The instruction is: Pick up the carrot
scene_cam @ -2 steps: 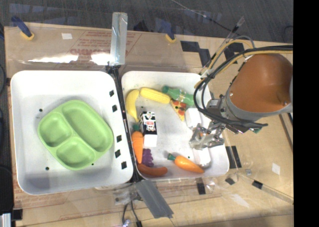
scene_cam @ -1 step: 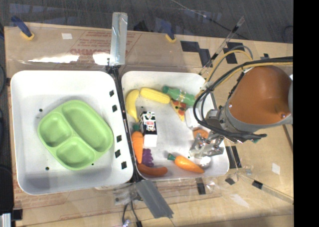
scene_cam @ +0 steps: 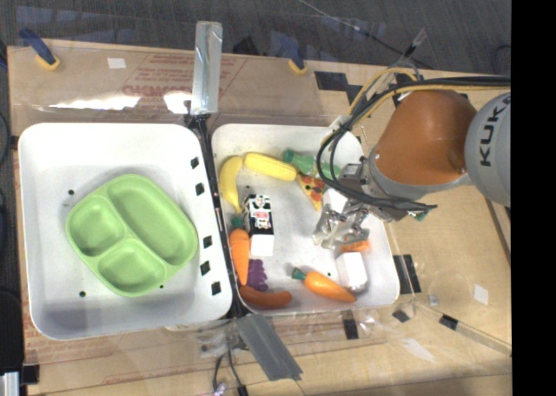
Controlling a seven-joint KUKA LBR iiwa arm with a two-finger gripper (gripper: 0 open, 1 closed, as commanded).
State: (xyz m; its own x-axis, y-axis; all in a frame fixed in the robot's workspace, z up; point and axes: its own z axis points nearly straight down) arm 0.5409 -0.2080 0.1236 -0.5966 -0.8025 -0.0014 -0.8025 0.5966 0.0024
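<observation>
The orange band [scene_cam: 426, 138] above the wrist hangs over the right bin [scene_cam: 382, 294], poising the pincer [scene_cam: 340, 231], its spread indiscernible, just above the carrot [scene_cam: 327, 285] lying apart near the front wall.

Bright, even overhead light, slightly cool. White bins [scene_cam: 113, 147] near overexposed, detail on the walls washed out. Glare streaks on the clear plastic sheet [scene_cam: 130, 82] behind them. Soft short shadows under the green tray [scene_cam: 130, 234] and the arm [scene_cam: 426, 138]. Mild softness overall, low resolution; small toys lack crisp edges. Upper floor dark.
</observation>
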